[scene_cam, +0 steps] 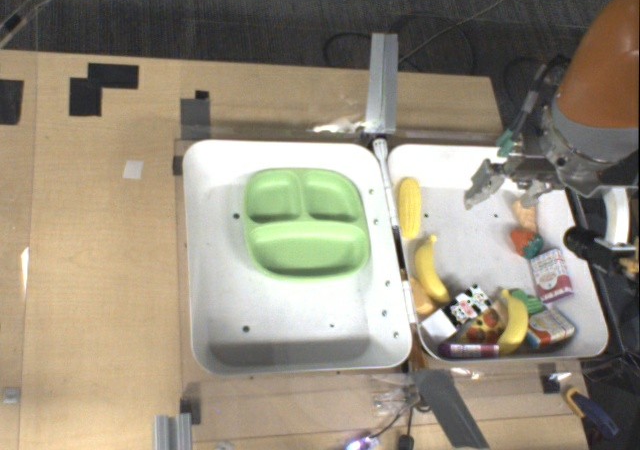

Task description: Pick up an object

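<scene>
**Tool above the right bin, nothing between its fingers**

Camera view: the tool (497,176) hangs over the upper part of the right bin (455,238), fingers spread wide and holding nothing. The corn cob (408,206) lies to its left, near the bin's left wall, with a banana (429,270) just below it. A second banana (514,318) sits among small packets at the bin's lower edge. The left bin (215,268) holds a green divided tray (304,220).

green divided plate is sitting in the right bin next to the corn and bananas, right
Not quite. The camera view shows the green divided plate alone in the left bin. The corn and bananas lie in the right bin.
</scene>
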Motion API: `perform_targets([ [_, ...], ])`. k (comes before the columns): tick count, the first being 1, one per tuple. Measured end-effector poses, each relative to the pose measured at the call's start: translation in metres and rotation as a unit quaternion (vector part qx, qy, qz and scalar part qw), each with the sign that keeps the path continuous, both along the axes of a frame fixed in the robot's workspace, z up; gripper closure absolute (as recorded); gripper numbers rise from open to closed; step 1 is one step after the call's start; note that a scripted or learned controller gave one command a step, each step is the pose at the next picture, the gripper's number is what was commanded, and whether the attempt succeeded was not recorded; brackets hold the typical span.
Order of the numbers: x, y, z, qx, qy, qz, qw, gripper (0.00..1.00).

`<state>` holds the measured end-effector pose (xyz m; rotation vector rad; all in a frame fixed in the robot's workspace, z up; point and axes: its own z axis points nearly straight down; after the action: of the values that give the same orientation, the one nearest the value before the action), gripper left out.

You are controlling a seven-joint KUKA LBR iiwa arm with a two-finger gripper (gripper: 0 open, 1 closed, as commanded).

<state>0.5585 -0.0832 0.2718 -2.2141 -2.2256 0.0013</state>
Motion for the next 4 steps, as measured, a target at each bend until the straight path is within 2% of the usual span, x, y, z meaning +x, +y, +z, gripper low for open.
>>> perform_targets([
  [1, 0.015, -0.051, -0.081, 0.0001, 0.001, -0.010, 1.0000, 0.00],
  [2, 0.042, -0.033, -0.167, 0.0006, 0.000, 0.101, 0.9949, 0.00],
  [3, 0.109, -0.048, -0.184, -0.0007, -0.007, 0.094, 0.9956, 0.00],
  [4, 0.113, -0.030, -0.184, -0.0007, -0.005, -0.009, 0.9999, 0.00],
])
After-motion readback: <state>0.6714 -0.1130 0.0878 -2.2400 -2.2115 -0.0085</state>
